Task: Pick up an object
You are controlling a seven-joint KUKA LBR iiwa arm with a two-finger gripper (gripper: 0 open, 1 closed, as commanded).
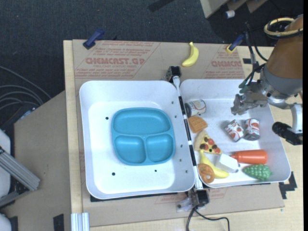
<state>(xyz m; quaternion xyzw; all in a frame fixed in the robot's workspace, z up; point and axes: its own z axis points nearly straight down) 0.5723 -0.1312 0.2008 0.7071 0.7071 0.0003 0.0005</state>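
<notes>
I see the gripper [242,105] hanging over the back of the right bin [219,88], and I cannot tell from this slanted view how its fingers stand; nothing shows between them. Just in front of it lie two small red-and-white cans [242,129] side by side, their printing too small for me to read. Nearer me in that bin are a carrot [250,156], a bunch of green grapes [256,172], a banana [215,167] under a white block [227,163], a pretzel [206,171], a pizza slice [209,144], a brown bread piece [197,124] and a small tin [196,107] at the left wall. The left bin [96,105] holds a blue three-compartment tray [142,135]. Behind the bins, on the brown board covering the desk [144,61], red lettering repeats "CHEMCAST GP", and a second banana [190,56] rests on it.
</notes>
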